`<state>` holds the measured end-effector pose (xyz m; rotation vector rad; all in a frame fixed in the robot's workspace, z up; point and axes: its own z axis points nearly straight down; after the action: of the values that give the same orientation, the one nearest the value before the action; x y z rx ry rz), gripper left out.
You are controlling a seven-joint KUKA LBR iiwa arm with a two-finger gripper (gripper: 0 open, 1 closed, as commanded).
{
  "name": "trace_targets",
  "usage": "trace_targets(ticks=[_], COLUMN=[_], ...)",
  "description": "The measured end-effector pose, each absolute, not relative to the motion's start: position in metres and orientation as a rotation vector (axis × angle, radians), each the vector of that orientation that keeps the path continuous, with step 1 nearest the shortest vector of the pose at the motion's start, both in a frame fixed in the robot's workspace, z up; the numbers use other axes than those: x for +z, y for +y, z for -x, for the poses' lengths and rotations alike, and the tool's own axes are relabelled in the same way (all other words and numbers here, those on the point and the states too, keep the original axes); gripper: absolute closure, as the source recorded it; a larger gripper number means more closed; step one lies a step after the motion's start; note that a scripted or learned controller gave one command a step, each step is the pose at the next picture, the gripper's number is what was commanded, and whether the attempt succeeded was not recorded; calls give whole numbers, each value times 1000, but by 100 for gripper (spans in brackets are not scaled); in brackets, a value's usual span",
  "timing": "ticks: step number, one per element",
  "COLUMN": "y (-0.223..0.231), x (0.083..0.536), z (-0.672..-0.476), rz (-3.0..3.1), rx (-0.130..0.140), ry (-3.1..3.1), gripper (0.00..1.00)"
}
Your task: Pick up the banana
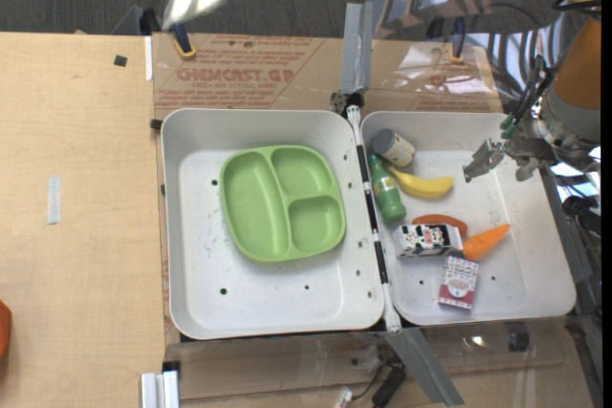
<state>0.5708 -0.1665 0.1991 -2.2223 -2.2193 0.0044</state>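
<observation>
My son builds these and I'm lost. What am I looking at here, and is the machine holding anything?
One camera looks down at a slant on a bench with two white bins. The grey arm with an orange band reaches in from the right; its grasping tool hangs over the right bin, with nothing between its fingers. That bin holds the banana, a green bottle, a carrot and small packets. The left bin holds a green divided plate.
</observation>
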Motion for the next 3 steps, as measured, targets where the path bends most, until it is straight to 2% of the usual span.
trace_targets(ticks=[1,2,3], y=[-113,-106,-107], x=[89,88,95], z=[-657,-522,-522], rz=[2392,2514,2518], rx=[5,7,10], ry=[-2036,-1876,-1866], gripper=[0,0,100])
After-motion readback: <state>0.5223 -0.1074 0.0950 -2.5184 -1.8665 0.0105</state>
